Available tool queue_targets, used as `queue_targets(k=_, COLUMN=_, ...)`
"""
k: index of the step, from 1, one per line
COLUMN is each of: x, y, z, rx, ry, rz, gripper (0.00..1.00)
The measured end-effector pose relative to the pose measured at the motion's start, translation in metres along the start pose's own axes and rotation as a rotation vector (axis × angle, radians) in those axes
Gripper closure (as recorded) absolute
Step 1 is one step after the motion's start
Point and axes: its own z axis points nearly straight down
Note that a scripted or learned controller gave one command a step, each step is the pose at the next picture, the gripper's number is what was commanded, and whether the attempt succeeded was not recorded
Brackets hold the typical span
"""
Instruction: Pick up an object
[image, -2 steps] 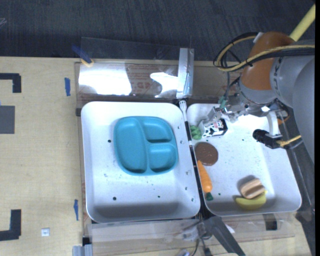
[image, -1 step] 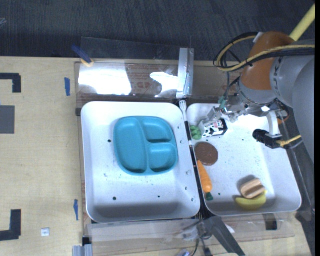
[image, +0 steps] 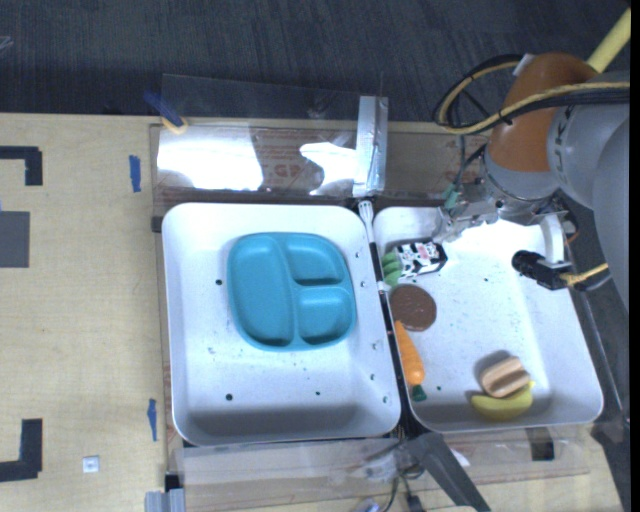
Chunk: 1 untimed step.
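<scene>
tool (image: 447, 222) hangs over the right bin's (image: 560, 330) far-left corner.

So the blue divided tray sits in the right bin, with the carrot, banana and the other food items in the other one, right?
Not quite. The camera view shows the blue divided tray in the left bin; the carrot and banana lie in the right bin.

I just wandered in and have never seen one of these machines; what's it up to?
A grey robot arm reaches in from the right over the right-hand bin, its gripper low at the far left corner, near a small black-and-white toy. A brown disc, a carrot, a hot dog and a banana lie untouched. The left bin holds a blue tray.
</scene>
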Motion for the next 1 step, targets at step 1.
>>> queue_targets(k=1, x=0.0005, y=-0.0008, z=0.0017, rx=0.003, ry=0.001, rz=0.000, gripper=0.00)
